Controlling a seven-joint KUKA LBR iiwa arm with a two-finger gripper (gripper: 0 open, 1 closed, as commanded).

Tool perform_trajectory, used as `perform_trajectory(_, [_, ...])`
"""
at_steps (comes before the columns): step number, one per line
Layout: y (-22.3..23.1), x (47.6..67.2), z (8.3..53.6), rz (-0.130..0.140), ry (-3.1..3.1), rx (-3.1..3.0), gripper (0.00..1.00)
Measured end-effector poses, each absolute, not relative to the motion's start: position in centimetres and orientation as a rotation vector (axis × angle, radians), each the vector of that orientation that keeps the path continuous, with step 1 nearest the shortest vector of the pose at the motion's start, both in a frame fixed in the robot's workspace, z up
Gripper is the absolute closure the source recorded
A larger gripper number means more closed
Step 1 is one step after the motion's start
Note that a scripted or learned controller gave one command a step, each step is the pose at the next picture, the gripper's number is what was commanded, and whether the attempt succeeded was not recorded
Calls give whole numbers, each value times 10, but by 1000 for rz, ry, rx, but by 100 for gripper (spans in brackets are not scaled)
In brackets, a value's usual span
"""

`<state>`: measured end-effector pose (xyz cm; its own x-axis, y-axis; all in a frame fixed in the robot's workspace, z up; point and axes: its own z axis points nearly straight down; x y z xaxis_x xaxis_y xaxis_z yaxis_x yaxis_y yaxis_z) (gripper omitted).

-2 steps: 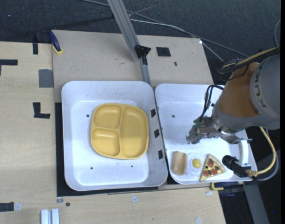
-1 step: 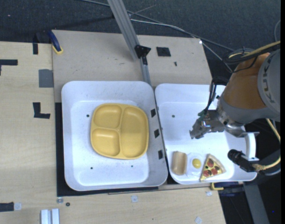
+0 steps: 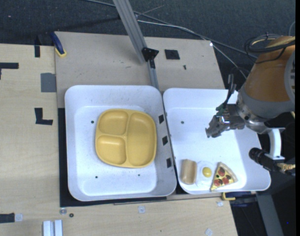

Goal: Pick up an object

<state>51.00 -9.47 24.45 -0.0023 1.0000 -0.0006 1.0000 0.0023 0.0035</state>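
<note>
Pizza slice (image 3: 224,175), fried egg (image 3: 206,171) and a little bread loaf (image 3: 189,171) sit in a row along the near edge of the right bin (image 3: 189,100), all toy food by the look of it. Gripper (image 3: 213,130) hangs over the bare middle of that bin, well apart from them, nothing between its fingers, which look parted. Left bin (image 3: 81,146) has the yellow divided plate (image 3: 126,137). Loaf's probably light, stiff, chunky, so I'd pinch its long sides.

A matt yellow plastic divided plate (image 3: 126,137) lies in a smooth white plastic bin (image 3: 76,146), its surface lightly speckled. The tabletop (image 3: 22,146) looks like pale, matt wood, crossed by a dull metal bar (image 3: 130,18).
</note>
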Motion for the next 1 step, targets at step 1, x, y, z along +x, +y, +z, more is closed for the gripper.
perform_trajectory(1, [-53, 532, 248, 1, 2228, 2216, 100])
